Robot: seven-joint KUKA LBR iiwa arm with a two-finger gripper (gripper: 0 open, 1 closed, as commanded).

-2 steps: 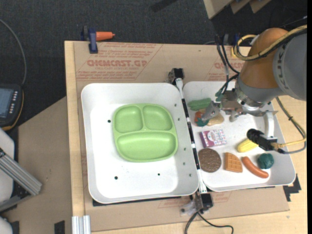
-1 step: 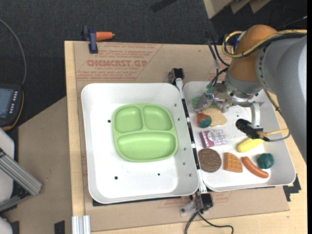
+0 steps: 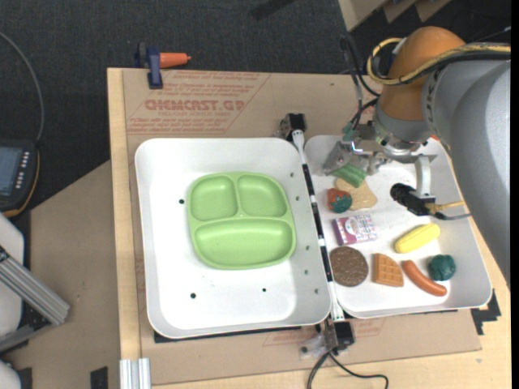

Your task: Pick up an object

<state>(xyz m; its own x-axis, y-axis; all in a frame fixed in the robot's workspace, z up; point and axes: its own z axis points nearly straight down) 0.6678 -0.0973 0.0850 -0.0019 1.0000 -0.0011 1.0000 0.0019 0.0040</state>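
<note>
My arm comes in from the right, orange band above the wrist, bent down over the far left corner of the right bin (image 3: pixel 474 294). My gripper (image 3: pixel 353 167) hangs low there, right over a green piece (image 3: pixel 350 175) and a pale tan piece (image 3: pixel 362 194); how my jaws stand I cannot tell.

Red print on the brown board (image 3: pixel 203 100) under the bins reads "CHEMCAST" (the rest is too faint). A pink-and-white packet (image 3: pixel 355 229) carries print too small to read.

The left bin (image 3: pixel 162 241) is smooth white plastic holding a glossy green divided plate (image 3: pixel 241 220) with three compartments. Along my bin's near edge lie a brown round patty (image 3: pixel 349 266), a gridded orange waffle (image 3: pixel 387 271), a red sausage (image 3: pixel 425 278) and a dark green lump (image 3: pixel 442 267). A yellow corn cob (image 3: pixel 417 237) sits just beyond them.
</note>
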